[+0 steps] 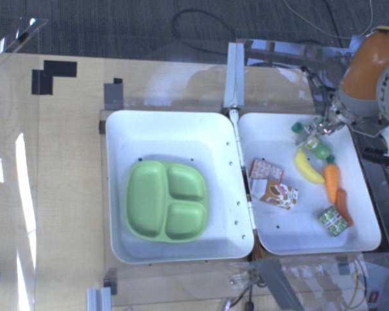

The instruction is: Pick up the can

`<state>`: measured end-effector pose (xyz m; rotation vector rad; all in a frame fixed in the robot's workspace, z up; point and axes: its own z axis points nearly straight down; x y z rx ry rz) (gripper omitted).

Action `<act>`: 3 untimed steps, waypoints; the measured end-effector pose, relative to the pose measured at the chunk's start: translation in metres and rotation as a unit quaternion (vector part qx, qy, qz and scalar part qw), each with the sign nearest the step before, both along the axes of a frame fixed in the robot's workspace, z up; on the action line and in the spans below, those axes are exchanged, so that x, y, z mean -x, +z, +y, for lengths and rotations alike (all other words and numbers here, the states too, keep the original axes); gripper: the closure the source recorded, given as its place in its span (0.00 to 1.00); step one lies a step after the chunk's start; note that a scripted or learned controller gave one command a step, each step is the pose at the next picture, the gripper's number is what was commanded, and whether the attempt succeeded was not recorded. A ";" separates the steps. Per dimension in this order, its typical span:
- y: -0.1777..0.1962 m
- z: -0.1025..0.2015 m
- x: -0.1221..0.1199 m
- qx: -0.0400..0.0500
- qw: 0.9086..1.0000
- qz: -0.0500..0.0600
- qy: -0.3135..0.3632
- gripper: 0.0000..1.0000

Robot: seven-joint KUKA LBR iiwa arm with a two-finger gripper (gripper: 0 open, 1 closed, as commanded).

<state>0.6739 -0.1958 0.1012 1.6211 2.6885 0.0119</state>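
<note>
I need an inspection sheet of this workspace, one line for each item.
Surface: wooden bench with a left bin and a right bin.
Job's things: can lies on its side near the right bin's front right corner, ungripped.
Clutter: green tray in left bin; banana, carrot, green bottle, two small cartons in right bin.
Grippers: gripper sits above the green bottle.
Cables: black cable on the floor behind.
Surroundings: dark carpet.

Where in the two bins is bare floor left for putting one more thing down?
Left bin: a bare strip borders the green tray at the back and right. Right bin: bare at the back-left corner and along the front wall. Crowded on its right, where banana, carrot and can lie under the gripper.
</note>
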 end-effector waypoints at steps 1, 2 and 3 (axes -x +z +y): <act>0.146 0.006 0.002 0.004 0.999 -0.004 -0.045 1.00; 0.143 0.074 0.003 0.002 0.986 0.000 -0.169 1.00; 0.099 0.006 0.061 0.003 1.000 0.000 -0.006 1.00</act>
